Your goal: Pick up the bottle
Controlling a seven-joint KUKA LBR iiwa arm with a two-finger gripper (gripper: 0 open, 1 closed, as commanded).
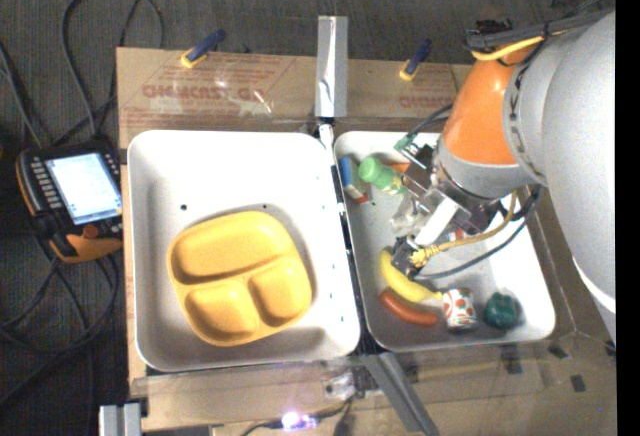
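- I see the arm (520, 114) reaching into the right bin (535, 319), with the jaws low over the clutter. From this slant I cannot tell whether they are apart or together, and I see nothing held between them.
- The gripper (412, 254) sits near the middle of the bin's contents, almost touching the banana (400, 276) just below it in the view.
- The bottle (377, 171), as I read it, is the green piece with a rounded cap lying on its side up-view and a little left of the jaws, near the bin's far corner, beside a blue object (347, 174) against the wall.
- Beyond the banana lie a red sausage-like toy (408, 309), a small patterned can (458, 308) and a dark green lump (502, 309).
- The left bin (150, 224) carries a yellow divided tray (240, 276), well away from the jaws.
- My judgement: the bottle looks like light, hollow plastic, stiff but smooth, so it may roll or squirt out. I would grip across its body at mid-length, not the cap.
- The wall and the blue object crowd it, leaving little room.
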